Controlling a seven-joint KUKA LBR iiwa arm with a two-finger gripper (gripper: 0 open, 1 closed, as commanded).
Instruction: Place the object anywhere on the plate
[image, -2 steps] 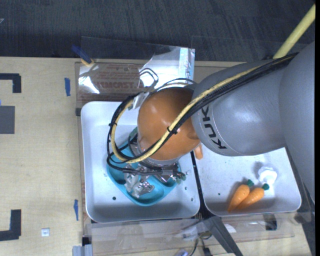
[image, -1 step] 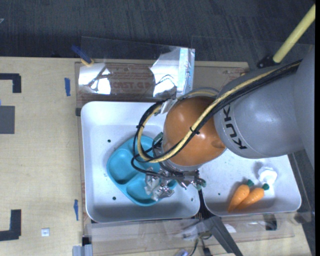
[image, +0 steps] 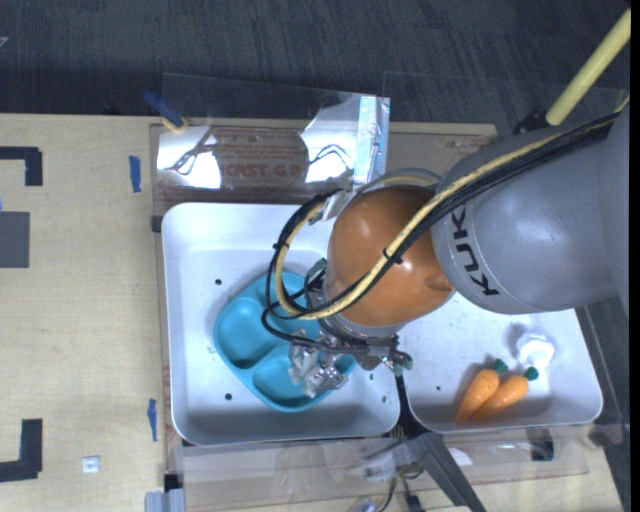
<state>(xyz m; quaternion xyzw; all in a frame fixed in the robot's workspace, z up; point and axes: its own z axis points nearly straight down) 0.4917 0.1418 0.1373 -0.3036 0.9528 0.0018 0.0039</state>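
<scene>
A turquoise plate with two hollows (image: 243, 335) lies in the left white bin (image: 190, 300), tilted toward the bin's lower middle. My gripper (image: 318, 372) hangs over the plate's lower right part, its metal fingers pointing down at the plate; the orange wrist band (image: 385, 255) hides the plate's right side. Two orange carrot toys with green tops (image: 492, 390) lie together in the right bin (image: 570, 400), well right of the gripper. I see nothing between the fingers.
A small white object (image: 536, 352) rests above the carrots in the right bin. A shiny foil-covered panel (image: 270, 150) stands behind the left bin. The grey arm (image: 540, 220) covers much of the right bin's upper part.
</scene>
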